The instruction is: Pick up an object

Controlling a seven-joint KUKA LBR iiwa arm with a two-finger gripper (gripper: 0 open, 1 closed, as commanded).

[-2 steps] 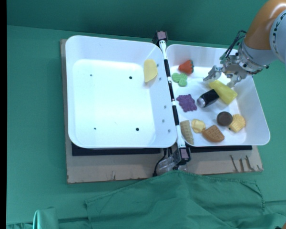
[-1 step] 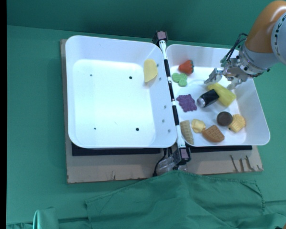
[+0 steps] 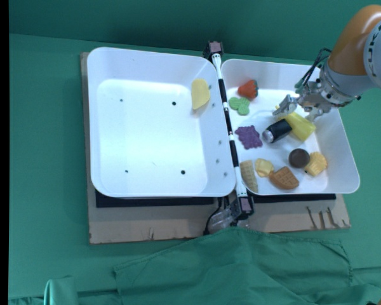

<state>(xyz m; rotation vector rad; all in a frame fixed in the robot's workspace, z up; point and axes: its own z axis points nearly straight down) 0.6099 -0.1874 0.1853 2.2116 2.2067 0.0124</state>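
End effector (image 3: 296, 107) over right bin (image 3: 343, 146), green cloth (image 3: 44, 170) (cardboard (image 3: 146, 224) beneath bins)

No text, label, brand, number or sign can be read anywhere. On the grey arm (image 3: 376, 40), just beside its orange band (image 3: 359, 33), a few dark marks sit at the right edge, cut off and too small to make out as letters. The small things in the right bin (image 3: 343, 145) and the yellow piece (image 3: 200, 94) in the left bin (image 3: 114, 68) carry no legible print.
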